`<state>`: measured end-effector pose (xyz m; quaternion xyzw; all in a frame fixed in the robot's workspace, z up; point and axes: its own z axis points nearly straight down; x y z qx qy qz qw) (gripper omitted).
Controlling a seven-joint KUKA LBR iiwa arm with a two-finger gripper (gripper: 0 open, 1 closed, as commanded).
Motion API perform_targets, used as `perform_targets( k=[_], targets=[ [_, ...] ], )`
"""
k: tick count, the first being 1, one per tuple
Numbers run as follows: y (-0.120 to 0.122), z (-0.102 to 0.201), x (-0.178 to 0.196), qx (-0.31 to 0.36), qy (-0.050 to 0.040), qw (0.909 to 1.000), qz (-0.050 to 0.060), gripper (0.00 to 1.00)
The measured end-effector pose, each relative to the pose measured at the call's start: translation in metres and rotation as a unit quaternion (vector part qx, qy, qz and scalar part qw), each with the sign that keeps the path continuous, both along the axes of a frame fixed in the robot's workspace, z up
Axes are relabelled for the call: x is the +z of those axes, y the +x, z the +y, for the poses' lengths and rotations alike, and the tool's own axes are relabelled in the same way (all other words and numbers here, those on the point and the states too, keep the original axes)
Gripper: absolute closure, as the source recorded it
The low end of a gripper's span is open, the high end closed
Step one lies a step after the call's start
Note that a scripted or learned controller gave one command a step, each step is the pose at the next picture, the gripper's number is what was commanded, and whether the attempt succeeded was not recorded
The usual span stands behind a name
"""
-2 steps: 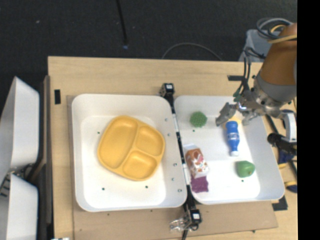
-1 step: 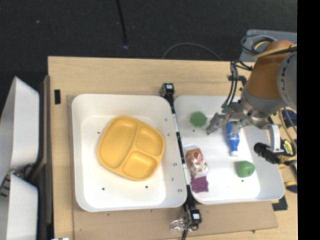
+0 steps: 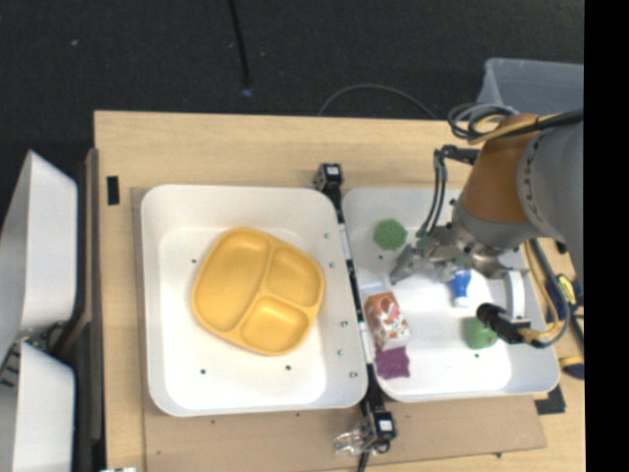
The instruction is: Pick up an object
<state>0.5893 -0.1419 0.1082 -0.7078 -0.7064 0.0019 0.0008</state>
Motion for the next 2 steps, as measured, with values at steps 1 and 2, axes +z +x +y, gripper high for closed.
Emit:
perform_targets(
  k=[1,2],
  targets=[
    [0.002,-0.001,0.015,-0.002,0.0005,1.0,-0.004,1.0],
    [0.009,-0.003,0.079,0.002,0.0001,1.0,-0.006,1.0]
  ],
)
